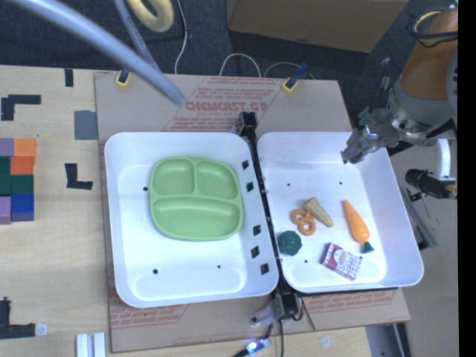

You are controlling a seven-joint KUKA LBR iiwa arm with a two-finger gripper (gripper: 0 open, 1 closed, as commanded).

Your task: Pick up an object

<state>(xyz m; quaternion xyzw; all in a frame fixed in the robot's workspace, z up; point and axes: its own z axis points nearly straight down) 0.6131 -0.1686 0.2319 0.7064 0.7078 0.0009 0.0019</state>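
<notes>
The gripper (355,149) hangs tilted over the right bin's (394,192) far right corner; whether it is open or closed, I cannot tell. Nearer in that bin lie a carrot (355,222), cone (319,211), pretzel (303,221), green lump (289,242) and small box (341,261). The left bin (126,199) holds a green tray (197,198). Cardboard (223,103) lies beneath.

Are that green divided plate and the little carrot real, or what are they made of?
The green divided plate looks like moulded plastic: one even colour, soft sheen, rounded compartment ridges. The carrot seems a plastic toy too: uniformly bright orange and smooth. Neither can be confirmed by sight.
</notes>
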